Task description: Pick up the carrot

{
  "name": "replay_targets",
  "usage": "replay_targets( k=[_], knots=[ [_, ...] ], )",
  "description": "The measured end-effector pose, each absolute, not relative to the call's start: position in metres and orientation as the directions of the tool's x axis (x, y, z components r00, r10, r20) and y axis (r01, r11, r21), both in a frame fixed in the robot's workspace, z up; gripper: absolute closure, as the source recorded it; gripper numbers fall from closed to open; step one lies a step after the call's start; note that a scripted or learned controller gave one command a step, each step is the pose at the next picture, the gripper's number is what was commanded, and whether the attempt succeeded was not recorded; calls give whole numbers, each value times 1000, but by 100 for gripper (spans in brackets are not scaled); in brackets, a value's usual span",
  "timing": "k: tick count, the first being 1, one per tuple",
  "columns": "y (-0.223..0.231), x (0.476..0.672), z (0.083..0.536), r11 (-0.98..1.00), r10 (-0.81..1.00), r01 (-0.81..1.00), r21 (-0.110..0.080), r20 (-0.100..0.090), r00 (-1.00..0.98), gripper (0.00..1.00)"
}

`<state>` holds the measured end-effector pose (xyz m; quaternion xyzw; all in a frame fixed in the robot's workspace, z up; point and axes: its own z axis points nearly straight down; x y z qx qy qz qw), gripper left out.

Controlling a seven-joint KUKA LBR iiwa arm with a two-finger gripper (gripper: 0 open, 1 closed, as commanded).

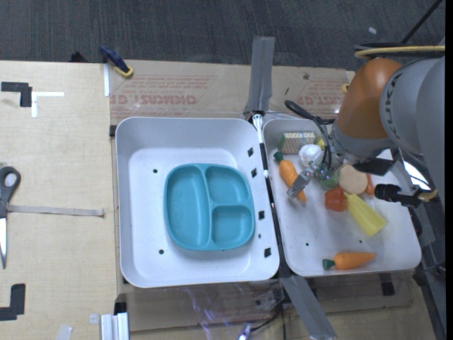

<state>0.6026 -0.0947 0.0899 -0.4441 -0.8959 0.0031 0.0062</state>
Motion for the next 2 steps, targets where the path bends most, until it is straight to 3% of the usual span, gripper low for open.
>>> replay_targets(
  k=[1,2],
  knots=[
    [-94,605,100,609,793,793,-6,0,-609,100],
    [-25,627,192,557,831,831,1,-3,-557,100]
  ],
)
